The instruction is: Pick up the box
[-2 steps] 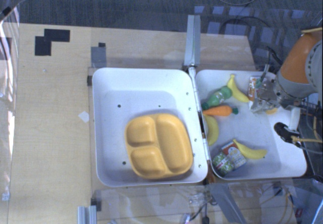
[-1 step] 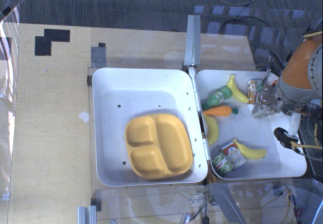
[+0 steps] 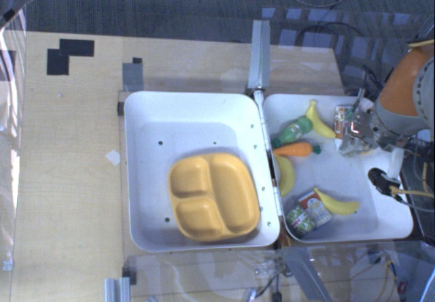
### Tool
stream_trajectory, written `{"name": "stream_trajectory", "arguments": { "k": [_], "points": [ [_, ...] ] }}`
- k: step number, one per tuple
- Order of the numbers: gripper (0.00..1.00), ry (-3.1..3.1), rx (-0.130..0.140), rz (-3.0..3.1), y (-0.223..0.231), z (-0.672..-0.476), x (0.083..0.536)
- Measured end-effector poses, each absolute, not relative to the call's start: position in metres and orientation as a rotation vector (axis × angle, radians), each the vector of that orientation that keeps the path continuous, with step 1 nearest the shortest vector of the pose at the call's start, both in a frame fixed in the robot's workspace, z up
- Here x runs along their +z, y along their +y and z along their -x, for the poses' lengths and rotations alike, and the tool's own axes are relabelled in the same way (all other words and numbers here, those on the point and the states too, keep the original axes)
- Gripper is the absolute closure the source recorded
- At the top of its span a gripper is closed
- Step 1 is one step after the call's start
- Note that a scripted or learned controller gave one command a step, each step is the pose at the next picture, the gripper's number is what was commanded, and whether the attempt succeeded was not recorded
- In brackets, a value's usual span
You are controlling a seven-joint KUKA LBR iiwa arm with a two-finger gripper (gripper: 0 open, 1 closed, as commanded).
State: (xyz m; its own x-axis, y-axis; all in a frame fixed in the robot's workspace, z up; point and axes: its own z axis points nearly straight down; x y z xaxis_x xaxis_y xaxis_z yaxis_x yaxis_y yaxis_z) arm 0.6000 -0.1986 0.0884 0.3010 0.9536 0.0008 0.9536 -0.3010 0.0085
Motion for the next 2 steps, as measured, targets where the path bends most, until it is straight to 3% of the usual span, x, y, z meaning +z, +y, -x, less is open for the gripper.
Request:
{"name": "stream_trajectory", "arguments": {
  "k": [2],
  "points": [
    [1.00, 1.793, 0.012, -2.567, -0.195, -0.576, 0.089]
  ]
}}
